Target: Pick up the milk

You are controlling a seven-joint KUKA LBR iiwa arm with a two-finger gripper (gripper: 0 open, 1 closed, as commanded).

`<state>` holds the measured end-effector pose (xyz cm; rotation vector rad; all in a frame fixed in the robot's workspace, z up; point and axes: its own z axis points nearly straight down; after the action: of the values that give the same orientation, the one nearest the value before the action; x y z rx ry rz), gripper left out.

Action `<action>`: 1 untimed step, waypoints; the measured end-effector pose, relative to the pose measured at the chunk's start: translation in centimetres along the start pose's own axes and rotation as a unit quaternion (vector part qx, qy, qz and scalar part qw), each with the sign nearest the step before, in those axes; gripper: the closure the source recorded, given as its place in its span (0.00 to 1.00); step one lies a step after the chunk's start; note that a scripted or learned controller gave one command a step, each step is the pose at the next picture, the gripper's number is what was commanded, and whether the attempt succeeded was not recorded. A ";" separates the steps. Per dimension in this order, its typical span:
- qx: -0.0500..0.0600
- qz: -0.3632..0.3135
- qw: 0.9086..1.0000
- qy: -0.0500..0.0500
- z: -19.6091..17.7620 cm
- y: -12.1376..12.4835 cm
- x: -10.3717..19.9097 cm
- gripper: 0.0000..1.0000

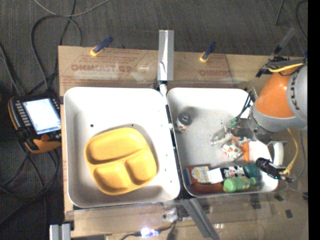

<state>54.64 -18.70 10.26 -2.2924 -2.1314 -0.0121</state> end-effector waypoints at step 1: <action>-0.013 0.123 0.992 0.001 0.6 -0.2 0.8 0.00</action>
<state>54.50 -17.86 9.63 -2.5511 -1.8426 -0.0416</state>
